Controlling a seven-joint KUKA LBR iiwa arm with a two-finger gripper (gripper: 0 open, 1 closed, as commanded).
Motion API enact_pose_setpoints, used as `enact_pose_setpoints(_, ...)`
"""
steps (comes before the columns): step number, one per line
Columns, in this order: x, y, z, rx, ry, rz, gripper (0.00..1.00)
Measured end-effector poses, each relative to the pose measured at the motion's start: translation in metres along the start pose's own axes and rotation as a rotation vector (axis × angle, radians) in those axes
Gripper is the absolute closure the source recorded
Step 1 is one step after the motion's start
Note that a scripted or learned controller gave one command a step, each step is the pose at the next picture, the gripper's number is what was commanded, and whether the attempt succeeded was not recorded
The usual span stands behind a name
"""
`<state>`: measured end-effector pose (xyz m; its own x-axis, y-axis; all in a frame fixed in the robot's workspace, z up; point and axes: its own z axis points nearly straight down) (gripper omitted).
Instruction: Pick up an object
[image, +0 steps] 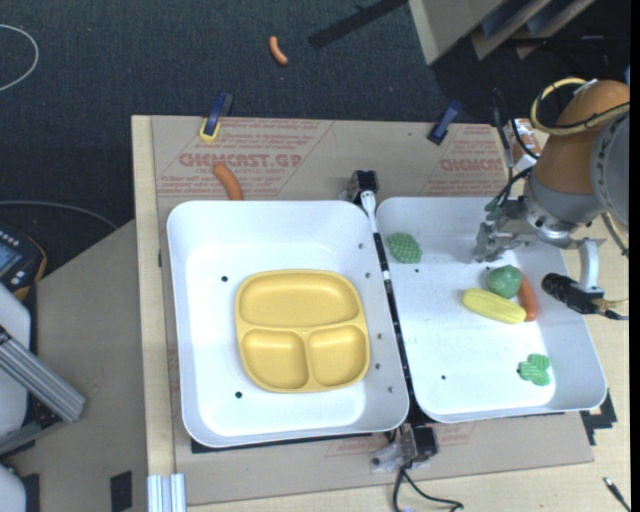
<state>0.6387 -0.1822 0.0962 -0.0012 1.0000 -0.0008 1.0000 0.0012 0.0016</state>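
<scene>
The right bin (450, 390) holds several toy foods. A green dimpled piece (404, 247) lies near its left wall. A yellow corn cob (493, 306) lies right of the middle, with a green pepper (505, 281) just behind it and an orange carrot (528, 299) at its right end. A small green piece (536, 370) sits near the front right. My gripper (497, 245) hangs over the back right part of this bin, just behind the pepper. Nothing shows held in it.
The left bin (200, 300) holds a yellow divided plate (300, 330). An orange toy sausage (229, 181) lies on the cardboard behind the left bin. Blue clamps (214, 115) (444, 122) grip the board's back edge. The arm's orange band (585, 125) rises at the right.
</scene>
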Motion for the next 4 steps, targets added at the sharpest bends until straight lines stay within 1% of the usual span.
enact_pose_setpoints(1,0.005,-0.006,-0.048,-0.003,-0.001,0.0,1.0)
enact_pose_setpoints(3,0.002,-0.006,-0.132,-0.006,-0.002,0.0,1.0)
enact_pose_setpoints(4,0.053,-0.019,-0.141,0.003,0.002,-0.003,1.0)
